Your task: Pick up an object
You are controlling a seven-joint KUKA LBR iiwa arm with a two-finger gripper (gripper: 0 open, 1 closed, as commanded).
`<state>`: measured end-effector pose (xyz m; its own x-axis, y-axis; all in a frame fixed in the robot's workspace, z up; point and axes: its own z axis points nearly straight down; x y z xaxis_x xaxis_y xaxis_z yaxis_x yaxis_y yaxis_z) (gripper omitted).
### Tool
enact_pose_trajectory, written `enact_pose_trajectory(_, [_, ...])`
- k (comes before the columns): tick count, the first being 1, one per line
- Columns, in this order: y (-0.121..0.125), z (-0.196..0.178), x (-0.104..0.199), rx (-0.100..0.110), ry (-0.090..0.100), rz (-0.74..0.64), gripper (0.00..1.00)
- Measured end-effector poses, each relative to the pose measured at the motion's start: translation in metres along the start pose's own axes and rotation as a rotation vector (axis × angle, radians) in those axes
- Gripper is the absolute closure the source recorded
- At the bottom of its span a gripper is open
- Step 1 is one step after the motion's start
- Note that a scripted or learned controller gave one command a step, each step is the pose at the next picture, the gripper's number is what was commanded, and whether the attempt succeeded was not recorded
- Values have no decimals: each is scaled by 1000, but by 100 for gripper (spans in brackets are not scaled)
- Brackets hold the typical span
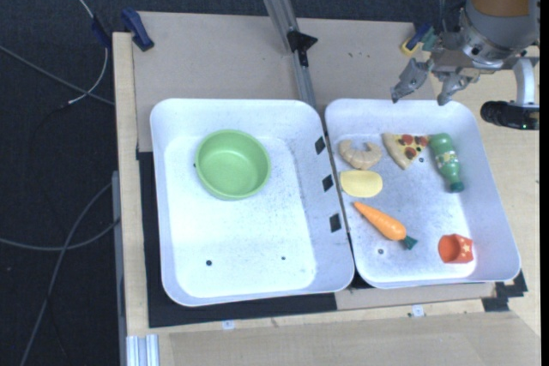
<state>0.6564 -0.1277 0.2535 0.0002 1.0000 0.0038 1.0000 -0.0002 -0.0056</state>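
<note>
At upper right the gripper (425, 90) hangs with fingers spread, holding nothing, above the right bin's (489, 223) top rim. Below it lie pizza (403, 147) and bottle (445, 160).

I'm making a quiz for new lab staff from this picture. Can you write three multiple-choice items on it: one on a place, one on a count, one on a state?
1. Where is the green bowl?
A. left bin
B. right bin
C. on the bench outside the bins

2. How many things lie in the right bin?
A. three
B. six
C. nine

3. How is the hand?
A. shut on the carrot
B. shut on the bottle
C. open, holding nothing

Answers:
1 A: the bowl sits in the left bin.
2 B: pastry, pizza slice, bottle, lemon, carrot, red piece.
3 C: its fingers spread apart above the right bin's far rim, nothing between them.
</note>
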Motion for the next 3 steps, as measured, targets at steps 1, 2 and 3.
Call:
enact_pose_trajectory(1, [4,63,-2,9,-1,1,0])
enact_pose_trajectory(2, [2,118,9,9,0,-2,0])
enact_pose_trajectory(3, [3,156,10,-2,-2,-2,0])
